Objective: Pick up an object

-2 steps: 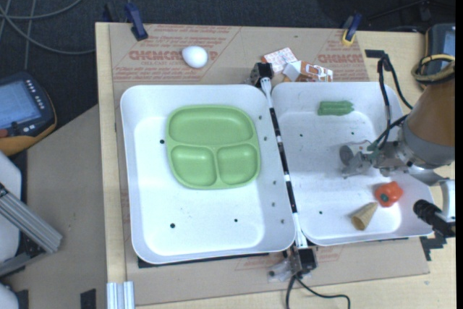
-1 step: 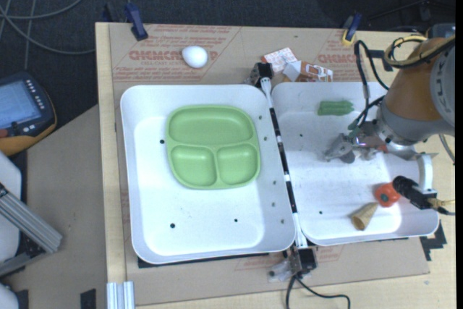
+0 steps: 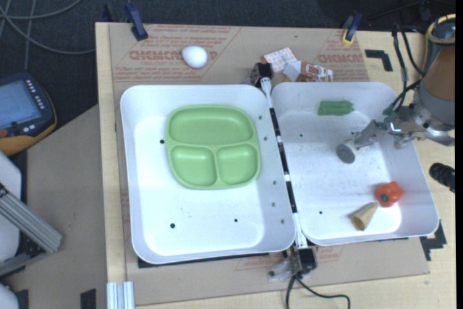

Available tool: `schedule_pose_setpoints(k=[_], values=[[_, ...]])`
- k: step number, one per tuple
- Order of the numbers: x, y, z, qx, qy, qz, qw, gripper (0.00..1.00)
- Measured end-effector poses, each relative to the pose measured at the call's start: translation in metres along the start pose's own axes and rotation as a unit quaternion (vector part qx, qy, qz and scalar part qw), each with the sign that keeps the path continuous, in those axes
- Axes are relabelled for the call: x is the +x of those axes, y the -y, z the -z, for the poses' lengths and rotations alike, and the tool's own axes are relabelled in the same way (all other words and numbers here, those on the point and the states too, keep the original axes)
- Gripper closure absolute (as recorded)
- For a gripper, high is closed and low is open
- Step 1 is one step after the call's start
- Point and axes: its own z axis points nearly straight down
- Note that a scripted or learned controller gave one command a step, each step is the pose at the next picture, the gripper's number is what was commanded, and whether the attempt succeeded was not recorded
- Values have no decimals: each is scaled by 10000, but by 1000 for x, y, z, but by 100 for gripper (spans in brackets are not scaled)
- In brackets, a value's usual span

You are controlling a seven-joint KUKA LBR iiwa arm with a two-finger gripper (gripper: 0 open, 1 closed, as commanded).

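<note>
Grey claw (image 3: 347,152) slanting low into the right bin (image 3: 325,188) among three small toys.

Both bins are smooth, shallow white plastic with rounded corners; the left bin (image 3: 202,222) carries a matte pale-green plate (image 3: 211,128) moulded into three compartments. The arm (image 3: 438,83) enters from the right, wrist bent so the claw points down-left toward the bin floor; whether it is apart or together cannot be told. A flat green block (image 3: 335,108) lies by the far wall, apart from the claw. A round red-orange toy (image 3: 389,194) and a tan cone (image 3: 364,215) sit near the front right corner, well apart from it.
</note>
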Motion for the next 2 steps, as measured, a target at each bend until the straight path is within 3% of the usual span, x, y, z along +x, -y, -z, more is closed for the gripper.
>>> schedule_pose_setpoints(k=[1, 2], values=[[56, -2, -61, 16, -14, 4, 10000, 0], [5, 34, -24, 14, -9, -3, 10000, 0]])
